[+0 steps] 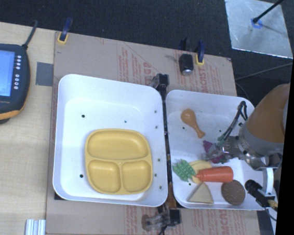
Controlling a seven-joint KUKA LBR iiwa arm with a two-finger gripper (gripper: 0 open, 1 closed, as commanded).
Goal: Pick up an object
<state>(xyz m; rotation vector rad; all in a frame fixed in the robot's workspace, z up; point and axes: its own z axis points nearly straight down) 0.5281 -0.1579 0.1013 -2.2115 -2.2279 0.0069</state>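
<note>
We see a yellow divided tray in the left bin. In the right bin lie a drumstick, carrot, wedge and brown disc. The hand sits low at a purple thing; its grip we cannot tell.

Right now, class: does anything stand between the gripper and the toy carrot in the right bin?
Nothing visible does. The gripper hangs over the right bin beside a small purple piece, and the toy carrot lies just below it in the camera view, its top bare.
</note>
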